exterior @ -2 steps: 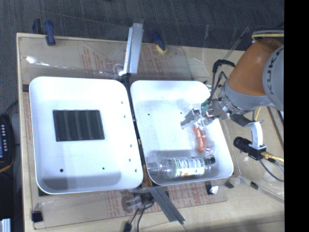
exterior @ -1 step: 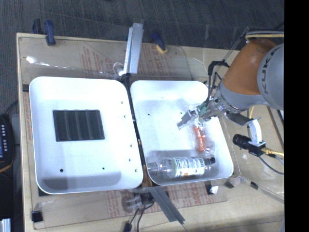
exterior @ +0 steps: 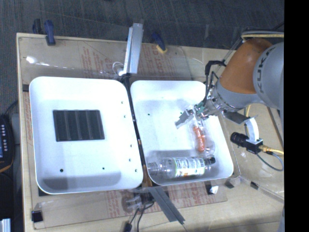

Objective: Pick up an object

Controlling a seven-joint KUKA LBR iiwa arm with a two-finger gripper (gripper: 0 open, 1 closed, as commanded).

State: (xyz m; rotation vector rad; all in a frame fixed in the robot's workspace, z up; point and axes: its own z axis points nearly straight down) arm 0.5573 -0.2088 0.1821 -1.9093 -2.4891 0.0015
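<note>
Hovering over the right bin point(exterior: 145, 98), the gripper point(exterior: 187, 116) is mid-approach, nothing visibly held; the orange object point(exterior: 199, 137) lies just beside it; next calls for descending squarely over it.

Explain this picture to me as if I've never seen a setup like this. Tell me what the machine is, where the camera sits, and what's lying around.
One camera, fixed above a bench, looks down at a slant. The grey machine with the orange band is a robot arm, reaching in from the right. At its end is a two-finger claw for grasping, low over the right bin.

Two shallow white bins sit side by side. The left bin holds a dark ribbed rectangular pad. The right bin holds a clear plastic bottle lying on its side along the near wall, and an orange object just beneath the claw.

The picture is too small to tell whether the claw grips anything; its job is to pick up one object.
</note>
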